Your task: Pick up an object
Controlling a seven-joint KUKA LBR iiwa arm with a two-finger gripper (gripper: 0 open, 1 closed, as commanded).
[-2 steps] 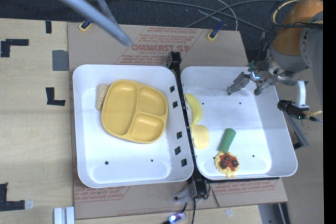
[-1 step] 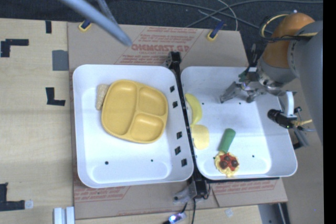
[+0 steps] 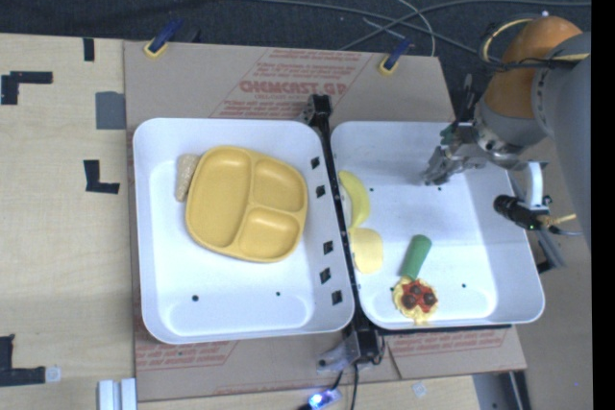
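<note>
Across the tabletop's right bin [image 3: 480,235], the end effector [image 3: 444,166], its state impossible to tell, hung well apart from the green cylinder [image 3: 416,255] at its seven o'clock.

You have a divided tray [image 3: 246,204] in the left bin [image 3: 163,302], covering a sponge [image 3: 184,176] at its left edge. In the right bin [image 3: 500,298], a cylinder [image 3: 415,254] lies at lower centre, a small pizza [image 3: 415,299] just below it

The grey arm [image 3: 538,101] with its orange band [image 3: 538,48] reaches in from the right, wrist bent downward, its two-finger gripper [image 3: 440,170] pointing down and leftward.
</note>
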